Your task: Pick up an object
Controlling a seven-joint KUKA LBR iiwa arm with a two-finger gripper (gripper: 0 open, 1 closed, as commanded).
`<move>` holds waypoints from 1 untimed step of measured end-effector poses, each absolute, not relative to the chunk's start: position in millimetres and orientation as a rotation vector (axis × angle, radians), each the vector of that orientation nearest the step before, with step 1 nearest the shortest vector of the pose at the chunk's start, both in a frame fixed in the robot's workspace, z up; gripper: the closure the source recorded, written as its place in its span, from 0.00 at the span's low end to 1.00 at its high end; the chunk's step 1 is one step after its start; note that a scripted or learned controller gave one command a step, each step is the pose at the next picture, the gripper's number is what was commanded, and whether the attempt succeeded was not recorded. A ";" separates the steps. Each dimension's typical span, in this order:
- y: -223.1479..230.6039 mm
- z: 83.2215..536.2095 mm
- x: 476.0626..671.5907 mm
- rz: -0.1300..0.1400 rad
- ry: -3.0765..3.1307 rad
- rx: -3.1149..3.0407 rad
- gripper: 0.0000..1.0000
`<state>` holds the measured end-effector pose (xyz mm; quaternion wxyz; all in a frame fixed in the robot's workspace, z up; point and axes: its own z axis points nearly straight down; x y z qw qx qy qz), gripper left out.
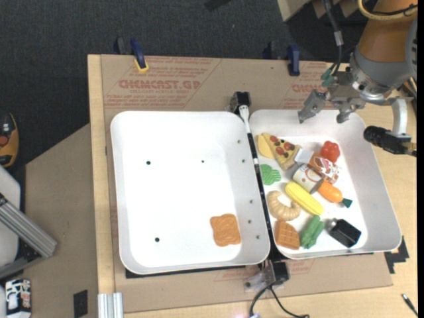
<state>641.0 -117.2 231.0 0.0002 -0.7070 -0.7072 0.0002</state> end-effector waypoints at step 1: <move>-38.1 435.4 668.6 -0.025 -2.243 -2.224 0.00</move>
